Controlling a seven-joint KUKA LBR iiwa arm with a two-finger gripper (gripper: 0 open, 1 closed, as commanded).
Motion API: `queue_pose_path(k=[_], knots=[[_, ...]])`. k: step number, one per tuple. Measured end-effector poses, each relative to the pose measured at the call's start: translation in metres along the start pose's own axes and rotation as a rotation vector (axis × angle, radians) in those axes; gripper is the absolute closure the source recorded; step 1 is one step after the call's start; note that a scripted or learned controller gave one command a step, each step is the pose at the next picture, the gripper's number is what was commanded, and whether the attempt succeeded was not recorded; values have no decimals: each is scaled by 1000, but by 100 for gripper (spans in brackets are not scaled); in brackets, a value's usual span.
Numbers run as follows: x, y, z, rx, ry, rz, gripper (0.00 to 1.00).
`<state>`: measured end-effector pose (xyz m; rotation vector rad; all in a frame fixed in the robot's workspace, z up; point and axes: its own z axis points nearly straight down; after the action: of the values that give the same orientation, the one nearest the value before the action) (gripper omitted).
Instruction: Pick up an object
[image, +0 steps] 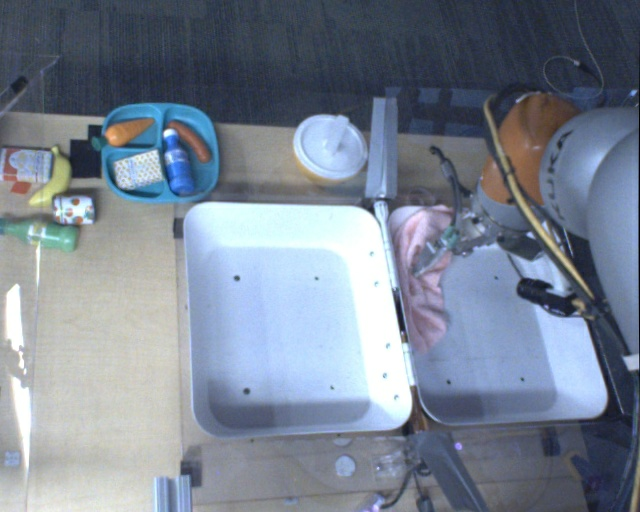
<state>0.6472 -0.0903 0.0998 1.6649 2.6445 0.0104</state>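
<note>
Hand (447, 243) low at the right bin's (520, 400) far left corner, right at the pink cloth (420, 285); open or closed, impossible to tell. Cloth heaped along that bin's left wall. Grasp step, seemingly (unconfirmed). Next: firm pinch on the fabric, then straight lift. Left bin (290, 420) alongside.

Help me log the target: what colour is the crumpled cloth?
Pale pink crumpled cloth, in the camera view.

Claw (440, 247) lowered, apparently closed; arm (590, 160) bent.
</note>
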Motion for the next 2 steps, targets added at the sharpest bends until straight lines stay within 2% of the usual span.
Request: queue_pose_path(k=[1,2], knots=[[0,2,-9,-2,-1,-4,100],[13,34,-84,12,7,67,100]])
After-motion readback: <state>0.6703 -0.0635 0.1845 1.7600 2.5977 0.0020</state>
